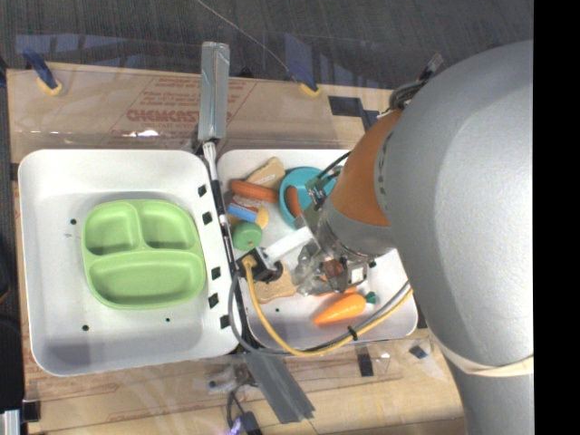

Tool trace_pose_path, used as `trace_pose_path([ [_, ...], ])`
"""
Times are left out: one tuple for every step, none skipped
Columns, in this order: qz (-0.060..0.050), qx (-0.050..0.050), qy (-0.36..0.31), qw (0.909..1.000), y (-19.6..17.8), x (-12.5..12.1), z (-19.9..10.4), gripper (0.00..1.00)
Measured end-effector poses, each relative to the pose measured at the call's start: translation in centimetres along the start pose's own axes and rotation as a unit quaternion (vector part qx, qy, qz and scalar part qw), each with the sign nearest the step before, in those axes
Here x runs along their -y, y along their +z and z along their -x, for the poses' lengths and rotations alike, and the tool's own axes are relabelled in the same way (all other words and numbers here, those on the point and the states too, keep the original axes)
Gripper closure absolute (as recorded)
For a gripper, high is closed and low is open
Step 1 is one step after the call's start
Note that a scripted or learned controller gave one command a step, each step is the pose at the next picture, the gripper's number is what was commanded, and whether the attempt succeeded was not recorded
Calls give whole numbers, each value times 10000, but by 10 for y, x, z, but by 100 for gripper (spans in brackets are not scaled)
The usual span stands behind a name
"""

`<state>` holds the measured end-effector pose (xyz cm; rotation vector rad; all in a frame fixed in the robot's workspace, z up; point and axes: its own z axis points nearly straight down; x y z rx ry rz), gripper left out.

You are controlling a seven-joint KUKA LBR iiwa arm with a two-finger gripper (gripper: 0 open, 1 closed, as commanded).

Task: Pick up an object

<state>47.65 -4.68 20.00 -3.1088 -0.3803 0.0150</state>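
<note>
Claw (pixel 319 275) is down in the right bin (pixel 399 320), near the carrot (pixel 340 310). Can't tell its finger state. No pick confirmed; lift remains.

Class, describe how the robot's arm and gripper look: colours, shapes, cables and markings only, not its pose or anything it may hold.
The arm is bulky, rounded and smooth, light grey, with an orange band just above the wrist. Below the band sits a small gripper of dark and silvery metal parts. A yellow cable and black cables loop around it. No lettering is legible on the arm.
</note>
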Motion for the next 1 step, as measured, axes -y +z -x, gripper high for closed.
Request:
trace_pose_path([
  [21, -13, 159, 9999, 3, -5, 2, 100],
])
